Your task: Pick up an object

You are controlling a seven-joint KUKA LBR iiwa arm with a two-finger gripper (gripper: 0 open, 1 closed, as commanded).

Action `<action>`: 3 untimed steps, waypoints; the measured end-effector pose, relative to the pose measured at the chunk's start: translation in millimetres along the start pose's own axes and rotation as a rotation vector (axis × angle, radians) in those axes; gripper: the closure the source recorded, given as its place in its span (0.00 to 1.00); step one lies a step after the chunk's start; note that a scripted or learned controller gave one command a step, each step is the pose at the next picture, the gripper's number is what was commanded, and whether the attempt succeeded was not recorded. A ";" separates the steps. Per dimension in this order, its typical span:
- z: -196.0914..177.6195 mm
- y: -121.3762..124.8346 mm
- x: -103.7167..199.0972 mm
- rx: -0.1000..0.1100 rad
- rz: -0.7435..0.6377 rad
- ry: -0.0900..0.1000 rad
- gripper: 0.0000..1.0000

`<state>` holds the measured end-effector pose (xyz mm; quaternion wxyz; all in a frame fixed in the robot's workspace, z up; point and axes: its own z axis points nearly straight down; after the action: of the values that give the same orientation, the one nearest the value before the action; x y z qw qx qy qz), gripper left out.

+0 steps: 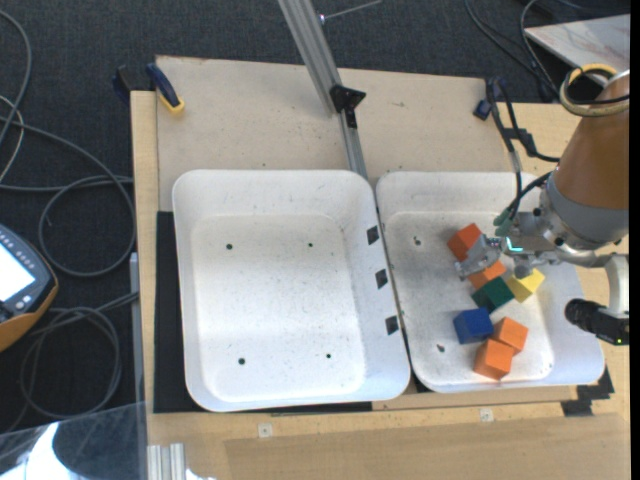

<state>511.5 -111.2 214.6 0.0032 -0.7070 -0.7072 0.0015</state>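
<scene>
— Where's the gripper (492,258) sitting?
— Over the right bin (420,358), among the blocks (496,308).
— Is it gripping one?
— Can't tell; an orange block (464,240) is lying just beside it.

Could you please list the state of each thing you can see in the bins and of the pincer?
pincer: down in the right bin, among the blocks
upper orange block: resting on the bin floor, left of the pincer
green block: lying flat, against the yellow block
yellow block: tilted, beside the green block
blue block: lying flat, apart from the pincer
two lower orange blocks: lying together near the front rim
right bin: holding all the blocks
</scene>
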 end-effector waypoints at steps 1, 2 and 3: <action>-2.2 1.1 -0.2 -0.006 0.000 -0.001 0.00; 60.7 -0.1 4.4 0.002 0.000 0.000 0.00; 105.7 2.9 3.8 -0.014 0.001 -0.003 0.00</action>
<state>513.6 -107.2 108.9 -0.0027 -0.7075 -0.7067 -0.0023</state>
